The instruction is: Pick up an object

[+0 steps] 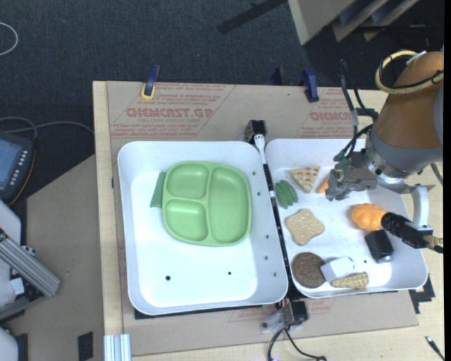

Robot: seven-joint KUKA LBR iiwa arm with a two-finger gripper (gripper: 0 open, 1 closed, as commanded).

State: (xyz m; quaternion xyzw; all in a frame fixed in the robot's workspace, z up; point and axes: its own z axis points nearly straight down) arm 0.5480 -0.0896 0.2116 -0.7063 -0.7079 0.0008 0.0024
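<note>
Your worktop [211, 106] is a pale board with red printed lettering, and it stands on dark blue-grey carpet [106, 42]. At its far edge you see a yellow clamp [149, 86] and a blue clamp [309, 83]. Look left and you find a light cable [7, 35] lying on the carpet, with a dark device [14, 166] below it. Beige furniture [345, 17] stands at the top right. Even light falls over everything.

The right bin [416, 271] holds the pickable bits: a tan waffle wedge [306, 178] at twelve o'clock, a green leafy piece [285, 192] at ten, an orange fruit [367, 216] at three. A beige bread slice [304, 225] lies mid-bin, a brown patty [308, 268] at seven.
</note>
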